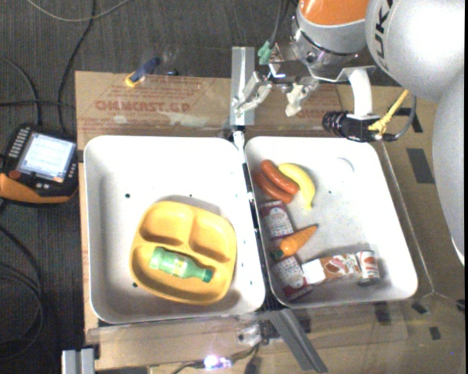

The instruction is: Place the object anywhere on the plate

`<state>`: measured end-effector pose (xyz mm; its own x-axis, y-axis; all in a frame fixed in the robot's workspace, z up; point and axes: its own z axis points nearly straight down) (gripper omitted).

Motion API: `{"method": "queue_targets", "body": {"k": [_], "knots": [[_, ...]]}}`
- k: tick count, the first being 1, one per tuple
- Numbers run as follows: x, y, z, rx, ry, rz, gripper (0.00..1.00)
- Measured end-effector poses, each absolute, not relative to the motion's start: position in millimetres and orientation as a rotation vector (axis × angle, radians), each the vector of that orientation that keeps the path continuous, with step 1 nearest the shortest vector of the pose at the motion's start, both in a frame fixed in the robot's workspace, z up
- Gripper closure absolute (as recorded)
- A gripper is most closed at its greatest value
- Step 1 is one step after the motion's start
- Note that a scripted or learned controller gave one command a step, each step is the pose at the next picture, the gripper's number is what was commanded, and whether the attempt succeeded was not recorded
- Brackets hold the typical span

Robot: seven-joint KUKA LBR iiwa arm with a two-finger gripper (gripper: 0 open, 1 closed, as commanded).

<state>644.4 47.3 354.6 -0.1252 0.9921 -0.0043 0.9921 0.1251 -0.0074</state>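
Dark carpet with cables around table (101,107), two white bins side by side. Green bottle (181,264) already lies on yellow plate (187,249) in left bin (109,209), long axis roughly left-right, slightly tilted. Hand (274,93) hangs beyond the bins' far edge, up and right of plate, well apart from bottle, fingers spread, pinching nothing. Right bin (351,185), right of plate: sausages, banana, carrot, packets. Judged done
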Motion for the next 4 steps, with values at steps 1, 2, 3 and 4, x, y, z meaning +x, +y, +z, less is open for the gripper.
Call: {"method": "queue_targets", "body": {"k": [1,2,3,4], "knots": [[644.4,47.3,354.6,-2.077,-2.355,0.013,0.00],[658.9,76.9,380.2,-2.155,-2.284,0.011,0.00],[658.9,76.6,380.0,-2.157,-2.284,0.013,0.00],[658.9,76.6,380.0,-2.157,-2.284,0.013,0.00]]}}
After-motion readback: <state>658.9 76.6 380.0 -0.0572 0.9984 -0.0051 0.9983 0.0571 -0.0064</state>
